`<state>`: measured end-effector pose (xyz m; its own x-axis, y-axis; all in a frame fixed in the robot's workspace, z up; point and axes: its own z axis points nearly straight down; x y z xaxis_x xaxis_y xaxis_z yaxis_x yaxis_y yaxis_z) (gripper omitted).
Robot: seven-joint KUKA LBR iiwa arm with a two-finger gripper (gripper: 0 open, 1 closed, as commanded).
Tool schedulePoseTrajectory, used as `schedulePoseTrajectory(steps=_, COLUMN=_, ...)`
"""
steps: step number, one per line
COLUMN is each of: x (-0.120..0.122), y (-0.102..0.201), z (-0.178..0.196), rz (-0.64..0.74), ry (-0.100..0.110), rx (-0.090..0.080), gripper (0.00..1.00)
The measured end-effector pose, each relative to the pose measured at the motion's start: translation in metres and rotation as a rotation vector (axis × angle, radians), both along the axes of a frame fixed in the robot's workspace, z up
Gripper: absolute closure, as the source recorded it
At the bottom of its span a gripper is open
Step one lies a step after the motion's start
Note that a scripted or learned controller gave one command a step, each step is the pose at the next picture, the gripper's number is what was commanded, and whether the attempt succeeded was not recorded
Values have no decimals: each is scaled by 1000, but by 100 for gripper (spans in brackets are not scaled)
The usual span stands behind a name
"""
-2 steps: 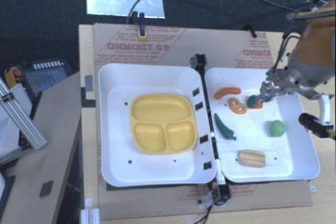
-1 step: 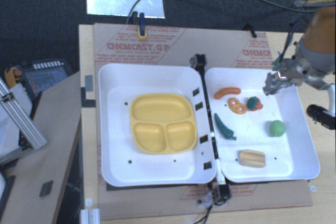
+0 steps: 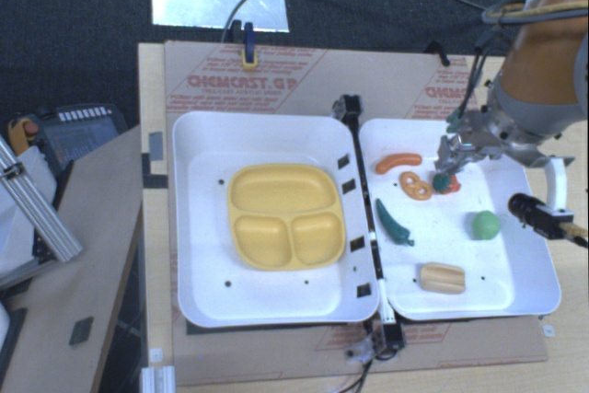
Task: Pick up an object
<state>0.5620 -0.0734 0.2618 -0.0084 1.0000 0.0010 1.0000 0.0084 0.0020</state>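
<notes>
Low over the right bin, gripper touching a small red-and-green toy, finger spread impossible to tell

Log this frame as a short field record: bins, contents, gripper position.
left bin: holds a yellow divided tray
right bin: hot dog, pretzel, green pepper, green ball, bread roll, small red-and-green item
gripper: low over the right bin's upper part, at the red-and-green item
grasp: cannot tell
</notes>
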Motion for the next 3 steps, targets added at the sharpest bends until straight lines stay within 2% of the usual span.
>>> schedulePoseTrajectory(steps=1, x=-8, y=56, z=-15, rz=1, ry=2, rx=2, gripper=100)
schedulePoseTrajectory(steps=2, x=-25, y=118, z=-19, rz=3, ry=3, rx=2, gripper=100)
schedulePoseTrajectory(steps=3, x=-31, y=169, z=-18, rz=2, ry=1, rx=1, gripper=100)
